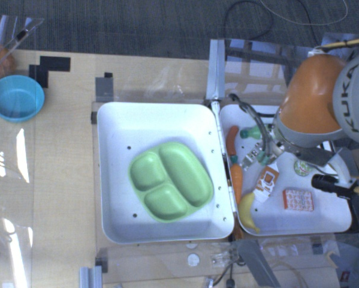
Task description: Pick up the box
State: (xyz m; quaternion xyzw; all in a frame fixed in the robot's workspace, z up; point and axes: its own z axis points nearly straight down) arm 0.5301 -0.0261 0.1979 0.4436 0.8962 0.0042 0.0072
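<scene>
Two boxes lie in the right bin. A small orange and white carton sits near the bin's middle, tilted. A flat box with a red pattern lies to its right, near the front wall. My gripper reaches in under the orange wrist band and hangs just above and left of the carton, among cables. Nothing shows as held in it.
The right bin also holds a brown sausage, a carrot, a banana, a green item and a round lid. A green divided plate lies in the left bin. A blue bowl stands far left.
</scene>
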